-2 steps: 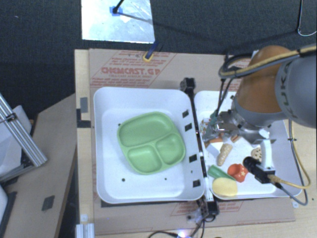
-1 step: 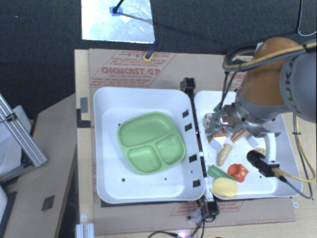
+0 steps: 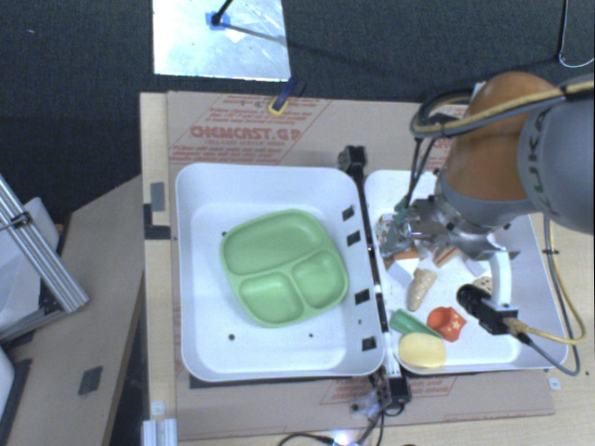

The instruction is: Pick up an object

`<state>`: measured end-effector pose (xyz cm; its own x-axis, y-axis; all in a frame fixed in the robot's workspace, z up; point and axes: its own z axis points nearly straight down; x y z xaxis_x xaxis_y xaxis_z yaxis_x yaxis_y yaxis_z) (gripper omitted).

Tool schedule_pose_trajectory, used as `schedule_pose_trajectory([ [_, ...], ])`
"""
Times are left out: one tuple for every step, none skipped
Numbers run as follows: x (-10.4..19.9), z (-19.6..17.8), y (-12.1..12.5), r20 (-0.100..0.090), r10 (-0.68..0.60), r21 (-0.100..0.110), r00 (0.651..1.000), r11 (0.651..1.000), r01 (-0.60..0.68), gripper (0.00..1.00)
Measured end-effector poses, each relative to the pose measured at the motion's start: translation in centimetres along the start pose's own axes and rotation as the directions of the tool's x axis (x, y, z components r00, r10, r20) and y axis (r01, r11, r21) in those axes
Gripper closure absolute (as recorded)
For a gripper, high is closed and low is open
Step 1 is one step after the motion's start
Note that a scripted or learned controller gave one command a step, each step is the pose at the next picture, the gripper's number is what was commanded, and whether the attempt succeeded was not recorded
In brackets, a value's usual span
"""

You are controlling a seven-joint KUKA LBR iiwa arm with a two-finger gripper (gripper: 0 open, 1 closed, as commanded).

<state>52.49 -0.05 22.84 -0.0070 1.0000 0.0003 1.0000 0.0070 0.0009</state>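
Tool sits low in the right bin, near its left wall, metallic and partly hidden under the grey arm; can't tell how its fingers stand or if anything is between them. Loose objects lie just below and right of the tool: one beige cone-shaped piece, tapered, matte, just under the tool; one small orange bit right beside the tool, mostly hidden; one white flat piece at the tool's lower edge; one green pepper-like piece, one red tomato-like piece and one yellow lemon-like oval clustered near the bin's front left corner, well clear of the tool. All look like smooth plastic toy food. One black camera-like block hangs from the arm on a white bracket. Two shallow white bins side by side on a cardboard-covered table; left bin holds one pale green three-compartment plate, rounded corners, glossy plastic. One shiny foil-like square sheet lies on dark carpet beyond the table
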Motion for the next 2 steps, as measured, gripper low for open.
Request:
schedule_pose_trajectory([
  [-0.4,1.1,0.2,0.001,0.006,0.001,1.0,1.0,-0.006,1.0],
  [-0.5,-0.6,-0.2,0.0,0.004,-0.001,1.0,1.0,-0.004,1.0],
])
